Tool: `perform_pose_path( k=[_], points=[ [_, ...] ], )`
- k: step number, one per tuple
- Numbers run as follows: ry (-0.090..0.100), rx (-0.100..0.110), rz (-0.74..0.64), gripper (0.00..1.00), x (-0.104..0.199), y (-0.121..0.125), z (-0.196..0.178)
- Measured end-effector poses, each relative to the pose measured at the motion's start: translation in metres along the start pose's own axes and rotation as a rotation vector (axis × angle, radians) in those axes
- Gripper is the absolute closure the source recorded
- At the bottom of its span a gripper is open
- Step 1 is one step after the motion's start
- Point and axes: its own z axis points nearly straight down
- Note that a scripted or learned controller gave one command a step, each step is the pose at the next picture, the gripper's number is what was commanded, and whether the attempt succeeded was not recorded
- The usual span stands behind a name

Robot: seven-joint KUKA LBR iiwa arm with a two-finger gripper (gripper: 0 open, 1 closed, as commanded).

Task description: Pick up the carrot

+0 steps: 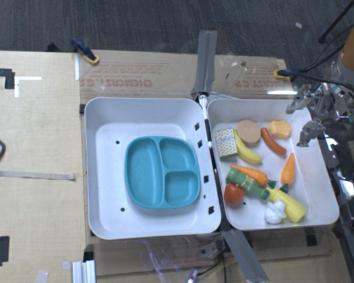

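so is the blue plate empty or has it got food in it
Empty: all three compartments of the blue plate show bare teal. The toy food lies in the right bin.

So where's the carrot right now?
In the right bin, two carrots: one by its right wall, another mid-bin between the banana and green bottle.

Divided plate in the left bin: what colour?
Teal blue; the divided plate shows plainly in the camera view.

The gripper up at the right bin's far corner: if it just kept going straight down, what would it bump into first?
Probably bare bin floor. The gripper hangs over the right bin's far right corner, with the carrot nearer the camera; depth is unclear from this slanted view.
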Motion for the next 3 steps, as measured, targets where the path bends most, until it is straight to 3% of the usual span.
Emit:
perform_pose_path(
  k=[1,2,3],
  points=[
    [0.002,0.000,0.019,0.00,0.014,0.015,0.133],
    [-0.008,0.002,-0.137,0.00,0.082,0.048,0.149],
    [-0.010,0.002,0.234,0.00,0.112,0.082,0.149]
  ],
)
